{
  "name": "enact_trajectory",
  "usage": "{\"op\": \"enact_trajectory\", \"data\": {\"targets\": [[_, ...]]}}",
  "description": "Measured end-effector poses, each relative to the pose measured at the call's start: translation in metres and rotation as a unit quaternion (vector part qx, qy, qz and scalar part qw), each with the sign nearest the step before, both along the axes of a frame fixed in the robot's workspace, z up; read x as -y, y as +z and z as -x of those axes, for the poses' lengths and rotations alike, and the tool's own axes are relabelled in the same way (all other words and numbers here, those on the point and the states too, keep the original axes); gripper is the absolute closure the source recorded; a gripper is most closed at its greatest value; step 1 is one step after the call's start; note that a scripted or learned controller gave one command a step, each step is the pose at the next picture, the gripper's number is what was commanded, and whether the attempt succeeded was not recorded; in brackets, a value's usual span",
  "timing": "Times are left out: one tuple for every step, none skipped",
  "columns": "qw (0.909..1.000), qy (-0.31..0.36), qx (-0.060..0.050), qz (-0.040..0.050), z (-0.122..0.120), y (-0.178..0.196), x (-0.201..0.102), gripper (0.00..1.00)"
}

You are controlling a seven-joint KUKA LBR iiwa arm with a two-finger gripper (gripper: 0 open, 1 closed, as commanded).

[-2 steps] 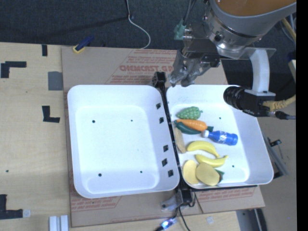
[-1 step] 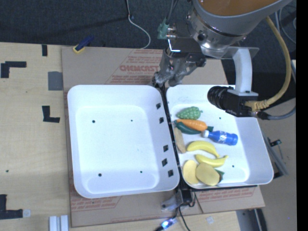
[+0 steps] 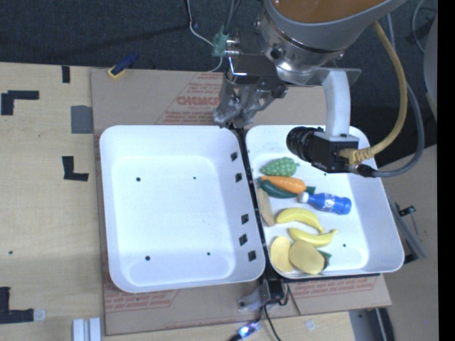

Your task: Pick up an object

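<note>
2 bins [image 3: 114,190], 1 carrot [image 3: 284,185], 1 banana [image 3: 304,219].

Reaches in from the right with the grey arm [image 3: 334,13], orange band uppermost, wrist bent downward, gripper [image 3: 233,116] hanging low just above the far end of the divider [image 3: 245,183] between bins.

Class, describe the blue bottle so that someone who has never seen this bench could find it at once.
Start at the right-hand white bin, the one with toy food in it. Near its middle, right of the orange carrot and above the yellow banana, lies the blue bottle on its side. It is the only blue thing there.
</note>
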State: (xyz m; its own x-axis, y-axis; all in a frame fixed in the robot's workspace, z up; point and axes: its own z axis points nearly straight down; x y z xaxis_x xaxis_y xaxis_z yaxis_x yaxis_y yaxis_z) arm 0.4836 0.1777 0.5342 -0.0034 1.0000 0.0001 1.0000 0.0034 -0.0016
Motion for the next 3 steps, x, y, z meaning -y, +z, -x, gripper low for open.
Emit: {"op": "enact_trajectory", "data": {"targets": [[1.0000, 0.000, 0.000, 0.0000, 0.000, 0.000, -0.022, 1.00], [1.0000, 0.000, 0.000, -0.0001, 0.000, 0.000, -0.043, 1.00], [1.0000, -0.001, 0.000, 0.0000, 0.000, 0.000, -0.056, 1.00]]}}
